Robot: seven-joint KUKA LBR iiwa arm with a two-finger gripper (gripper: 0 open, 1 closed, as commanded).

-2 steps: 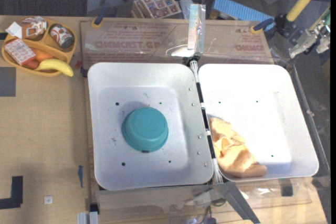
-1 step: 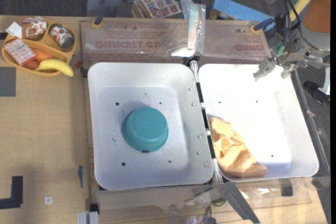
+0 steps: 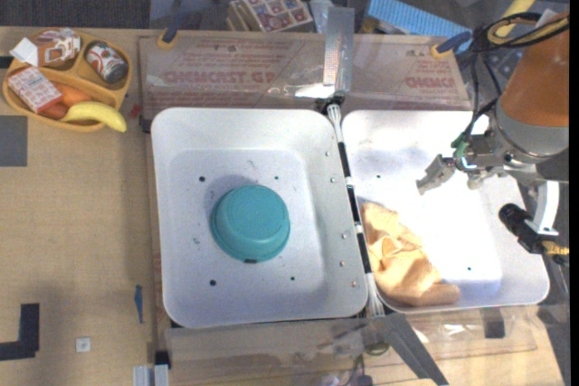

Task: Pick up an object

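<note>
Claw (image 3: 450,170) spread wide, holding nothing, above right bin (image 3: 516,280), up from orange cloth (image 3: 404,259); teal bowl (image 3: 251,222) left of cloth

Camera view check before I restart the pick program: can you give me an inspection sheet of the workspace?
Surface: left bin and right bin, side by side on the bench.
Job's things: teal bowl upside down in left bin; orange cloth crumpled in right bin's near-left corner.
Clutter: yellow tray with banana at far left.
Grippers: gripper over right bin, nothing between its jaws.
Cables: dark cables by the arm.
Surroundings: boxes beyond the bench.
</note>
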